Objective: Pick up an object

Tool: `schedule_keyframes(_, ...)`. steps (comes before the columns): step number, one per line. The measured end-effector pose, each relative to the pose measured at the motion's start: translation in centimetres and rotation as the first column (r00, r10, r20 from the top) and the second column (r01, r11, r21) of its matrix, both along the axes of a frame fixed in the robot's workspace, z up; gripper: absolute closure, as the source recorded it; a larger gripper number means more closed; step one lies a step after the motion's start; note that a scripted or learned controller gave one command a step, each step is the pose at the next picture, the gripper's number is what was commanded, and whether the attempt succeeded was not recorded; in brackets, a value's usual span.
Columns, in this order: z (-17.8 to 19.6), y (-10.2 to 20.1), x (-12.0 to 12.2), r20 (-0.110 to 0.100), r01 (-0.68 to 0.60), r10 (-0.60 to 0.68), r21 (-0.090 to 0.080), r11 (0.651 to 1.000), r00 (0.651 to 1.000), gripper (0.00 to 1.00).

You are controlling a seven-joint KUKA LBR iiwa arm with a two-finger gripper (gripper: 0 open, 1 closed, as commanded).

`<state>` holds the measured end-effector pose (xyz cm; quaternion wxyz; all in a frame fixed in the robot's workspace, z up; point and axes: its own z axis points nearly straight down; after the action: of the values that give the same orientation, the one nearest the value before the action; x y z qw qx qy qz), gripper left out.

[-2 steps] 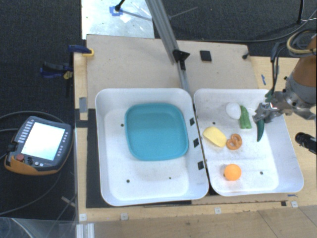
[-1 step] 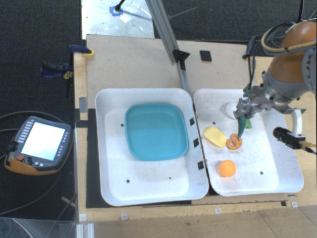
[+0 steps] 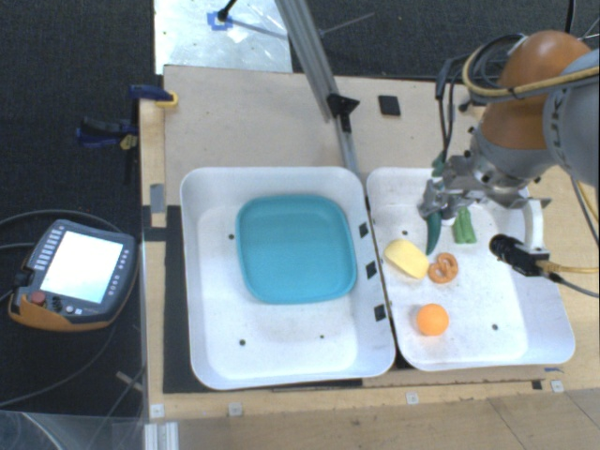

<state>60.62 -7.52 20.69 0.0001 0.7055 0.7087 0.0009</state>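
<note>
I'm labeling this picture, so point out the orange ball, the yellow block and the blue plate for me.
Orange ball [image 3: 432,320]: camera view, middle of its top.
Yellow block [image 3: 407,259]: camera view, middle of its upper face.
Blue plate [image 3: 295,248]: camera view, flat middle of the plate, in the left bin.

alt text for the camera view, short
The arm's pincer hangs low over the right bin, above a green object next to a yellow block, a pretzel and an orange ball. The left bin holds a blue plate.
</note>
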Motion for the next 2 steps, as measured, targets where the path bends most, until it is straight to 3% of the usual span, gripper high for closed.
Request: schedule_keyframes(2,1.0,10.3,3.0,0.001,0.0,0.0,0.0,1.0,1.0,1.0)
